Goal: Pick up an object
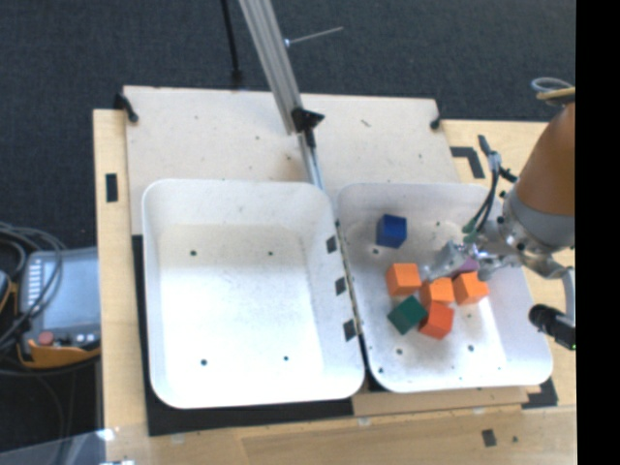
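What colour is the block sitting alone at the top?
Blue, clearest in the camera view.

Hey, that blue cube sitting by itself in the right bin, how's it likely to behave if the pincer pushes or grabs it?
The blue cube looks flat-sided, so it would probably slide rather than roll. It seems rigid, likely holding its shape in a squeeze. It sits apart from the orange blocks, so a push probably wouldn't jam it, though the smooth-looking bin may let it skid.
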Motion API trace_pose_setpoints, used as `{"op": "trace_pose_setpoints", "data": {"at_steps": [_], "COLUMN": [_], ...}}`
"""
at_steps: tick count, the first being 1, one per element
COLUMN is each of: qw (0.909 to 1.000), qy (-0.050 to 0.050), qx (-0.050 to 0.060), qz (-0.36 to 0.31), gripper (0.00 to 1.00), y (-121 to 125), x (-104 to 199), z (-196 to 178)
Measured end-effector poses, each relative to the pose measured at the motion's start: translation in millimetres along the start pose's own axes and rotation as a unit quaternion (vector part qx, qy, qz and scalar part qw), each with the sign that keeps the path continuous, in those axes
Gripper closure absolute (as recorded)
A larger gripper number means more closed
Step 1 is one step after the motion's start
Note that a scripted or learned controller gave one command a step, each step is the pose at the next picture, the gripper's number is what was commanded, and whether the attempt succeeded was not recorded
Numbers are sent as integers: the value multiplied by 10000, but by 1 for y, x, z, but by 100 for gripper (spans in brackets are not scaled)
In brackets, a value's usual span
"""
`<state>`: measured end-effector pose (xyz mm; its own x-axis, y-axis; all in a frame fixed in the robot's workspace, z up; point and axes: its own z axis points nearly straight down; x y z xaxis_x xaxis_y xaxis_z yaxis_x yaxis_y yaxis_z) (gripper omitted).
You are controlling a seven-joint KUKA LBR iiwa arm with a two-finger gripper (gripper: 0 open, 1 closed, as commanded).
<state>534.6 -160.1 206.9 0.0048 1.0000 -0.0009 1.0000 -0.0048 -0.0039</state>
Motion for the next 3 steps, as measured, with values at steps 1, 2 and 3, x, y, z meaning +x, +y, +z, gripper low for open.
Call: {"op": "trace_pose_setpoints", "data": {"at_steps": [1,2,3], "qw": [10000,10000,10000], "qy": [2,5,-4], "qx": [6,-48,-50], "qz": [-6,33,-42], "gripper": [0,100,100], "y": [-5,-3,9], "x": [7,7,6], "z": [57,43,-8]}}
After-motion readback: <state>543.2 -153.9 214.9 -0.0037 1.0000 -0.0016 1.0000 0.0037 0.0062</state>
